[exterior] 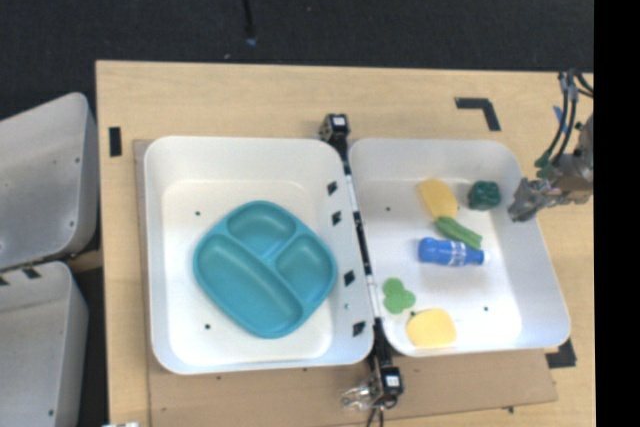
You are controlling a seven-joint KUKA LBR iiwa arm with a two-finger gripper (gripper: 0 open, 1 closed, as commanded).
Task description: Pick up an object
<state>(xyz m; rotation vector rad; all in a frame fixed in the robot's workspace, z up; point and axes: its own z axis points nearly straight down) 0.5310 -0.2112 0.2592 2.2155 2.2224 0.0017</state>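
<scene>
Hovering at the three o'clock rim of the right bin, the pincer is too small and blurred to judge; I cannot tell its state. Inside that bin lie a dark green lump at one o'clock, a yellow piece, a green pod, a blue bottle, a green clover shape and a yellow blob at six. On the worktop, the left bin holds a teal divided plate.
</scene>
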